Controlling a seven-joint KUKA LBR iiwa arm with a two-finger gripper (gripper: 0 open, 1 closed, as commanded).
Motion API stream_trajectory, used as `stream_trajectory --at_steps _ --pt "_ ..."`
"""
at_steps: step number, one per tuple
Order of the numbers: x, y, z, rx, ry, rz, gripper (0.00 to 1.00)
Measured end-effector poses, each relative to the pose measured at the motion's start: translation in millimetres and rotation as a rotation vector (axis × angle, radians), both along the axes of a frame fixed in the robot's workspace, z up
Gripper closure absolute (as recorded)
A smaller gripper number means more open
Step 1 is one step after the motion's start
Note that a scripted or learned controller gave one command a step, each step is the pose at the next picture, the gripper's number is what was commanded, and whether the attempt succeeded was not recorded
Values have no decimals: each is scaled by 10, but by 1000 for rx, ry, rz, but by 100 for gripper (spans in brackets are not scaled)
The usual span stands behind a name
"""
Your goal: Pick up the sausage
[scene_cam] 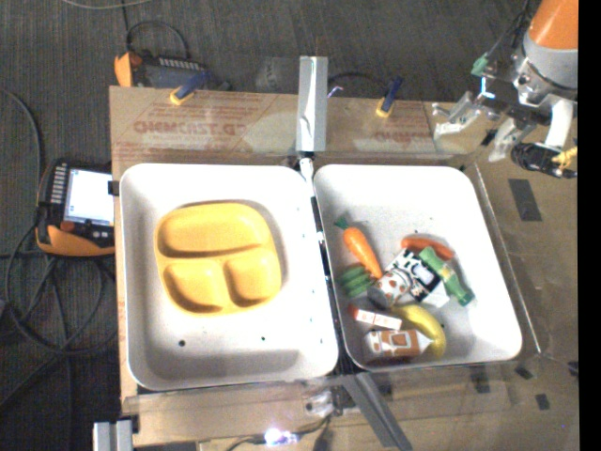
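– Hanging top right, the claw [476,122] is off the bins, over the brown board [376,125] behind the right bin [488,252]. Grey wrist and orange band sit above it at the frame edge.
– Released or clenched?
– Can't tell, too small and cluttered w/ cables. Nothing visibly gripped.
– Sausage?
– Prob. the reddish-orange stick [428,248] in the right bin, upper part of the pile, lying roughly crosswise, well apart from the claw. It touches the black-and-white box [413,278] just below it.
– Rest of the pile?
– Carrot [362,250] to the left, tip pointing down-right, w/ a green piece [354,280] under it. Another green piece [459,290] is on the box's right. Banana [423,325] is toward the front, beside a small white carton [376,318] and a brown pack [394,345] near the front wall.
– Left bin?
– Left bin [141,346] holds a yellow tray [221,256] w/ three compartments, lying flat.
– Anything beyond?
– Metal post [312,101] stands behind the gap between the bins. Handheld w/ lit screen [80,205] is on the floor at far left.
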State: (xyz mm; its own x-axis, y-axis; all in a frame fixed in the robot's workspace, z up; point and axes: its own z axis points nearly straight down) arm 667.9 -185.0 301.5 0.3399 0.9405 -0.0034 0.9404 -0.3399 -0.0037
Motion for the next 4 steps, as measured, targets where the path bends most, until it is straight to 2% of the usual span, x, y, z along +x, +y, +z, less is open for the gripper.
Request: stream_trajectory --at_steps 1,2,3,4 --pt "-56 8 -1935 0 3 -22 0" --pt "-415 -163 -2095 6 -19 -67 0" --pt "-444 -191 -2020 1 -11 -69 100" --pt "-445 -169 -2037 4 -8 -66 0"
